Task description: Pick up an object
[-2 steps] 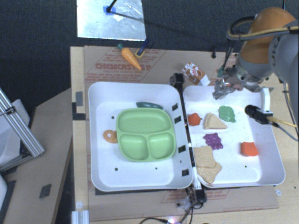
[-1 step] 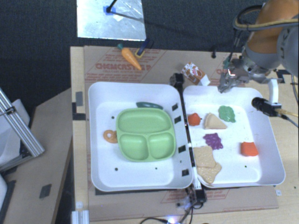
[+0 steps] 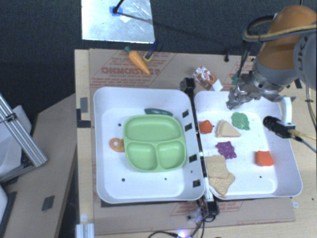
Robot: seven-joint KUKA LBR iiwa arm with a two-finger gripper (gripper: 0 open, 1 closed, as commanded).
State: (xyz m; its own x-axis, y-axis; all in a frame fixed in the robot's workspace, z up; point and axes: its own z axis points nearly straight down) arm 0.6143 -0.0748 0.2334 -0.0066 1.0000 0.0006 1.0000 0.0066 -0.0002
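Observation:
My gripper (image 3: pixel 236 101) hangs over the far part of the right bin (image 3: pixel 282 182), just above and left of a green leafy piece (image 3: pixel 240 120). Nothing shows between its tips. In the same bin lie a tan wedge (image 3: pixel 227 129), a small red-orange piece (image 3: pixel 205 127), a purple grape bunch (image 3: pixel 226 149), an orange block (image 3: pixel 264 158) and tan bread slices (image 3: pixel 218 172) at the near left corner.
The left bin (image 3: pixel 106 182) holds a green divided plate (image 3: pixel 153 143), an orange ring (image 3: pixel 117 145) and a dark green item (image 3: pixel 158 112) behind the plate. A carrot (image 3: pixel 138 62) and a small packet (image 3: pixel 204 77) lie on the bench beyond the bins. A black fitting (image 3: pixel 275 125) juts over the right bin.

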